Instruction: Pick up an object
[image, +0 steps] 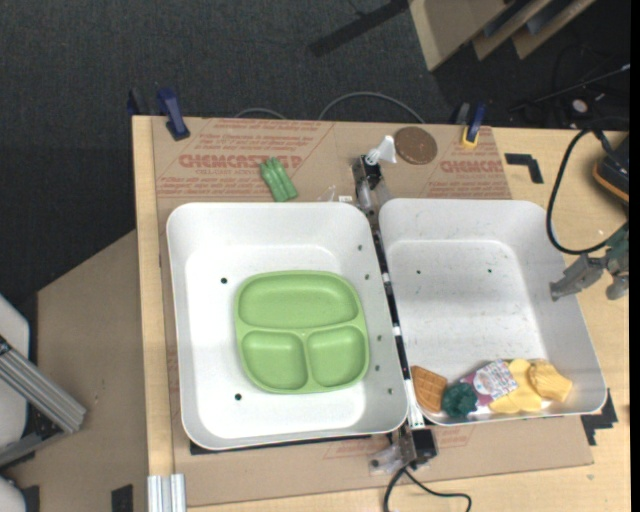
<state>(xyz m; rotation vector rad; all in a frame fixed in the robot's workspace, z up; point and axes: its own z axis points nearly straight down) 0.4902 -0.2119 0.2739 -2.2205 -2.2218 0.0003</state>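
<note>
Several toy food pieces lie bunched in the front corner of the right bin (470, 290): an orange waffle piece (428, 387), a dark green broccoli (460, 400), a pink and white piece (493, 378) and yellow pieces (535, 388). My gripper (574, 279) hangs at the right bin's right rim, grey and small in the camera view, well behind the food pile and apart from it. I see nothing in it.
The left bin (200, 260) holds a green divided plate (300, 330). On the cardboard behind the bins lie a green object (278, 180) and a brown disc (415, 146). A black cable (556, 205) loops at the right. Blue clamps (173, 112) stand at the back corners.
</note>
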